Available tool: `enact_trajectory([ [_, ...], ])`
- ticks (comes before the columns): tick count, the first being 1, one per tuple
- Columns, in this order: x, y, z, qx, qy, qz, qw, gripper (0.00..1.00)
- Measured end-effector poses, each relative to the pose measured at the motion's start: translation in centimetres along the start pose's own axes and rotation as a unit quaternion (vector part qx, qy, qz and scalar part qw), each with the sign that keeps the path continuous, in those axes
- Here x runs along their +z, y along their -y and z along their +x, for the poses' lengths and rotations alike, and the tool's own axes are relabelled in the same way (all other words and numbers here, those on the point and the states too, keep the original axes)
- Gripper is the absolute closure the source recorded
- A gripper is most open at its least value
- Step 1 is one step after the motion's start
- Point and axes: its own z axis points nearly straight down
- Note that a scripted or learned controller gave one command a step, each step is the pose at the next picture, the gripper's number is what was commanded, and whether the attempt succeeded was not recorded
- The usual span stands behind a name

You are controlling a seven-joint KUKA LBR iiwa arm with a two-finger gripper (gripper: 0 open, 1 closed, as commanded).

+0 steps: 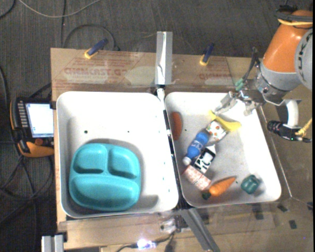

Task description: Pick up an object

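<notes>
Smooth teal tray point(105, 177) fills left bin; claw point(235, 103), spread, hovers above curved banana point(227, 123).

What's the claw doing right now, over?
Claw open above right bin's far edge, holding nothing. Banana just below it. Bottle beside banana.
</notes>
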Motion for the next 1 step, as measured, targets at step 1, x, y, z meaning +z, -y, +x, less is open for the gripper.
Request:
enact_trajectory([
  [1, 9.41, 0.29, -4.06, 0.031, 0.000, -0.001, 0.9995, 0.00],
])
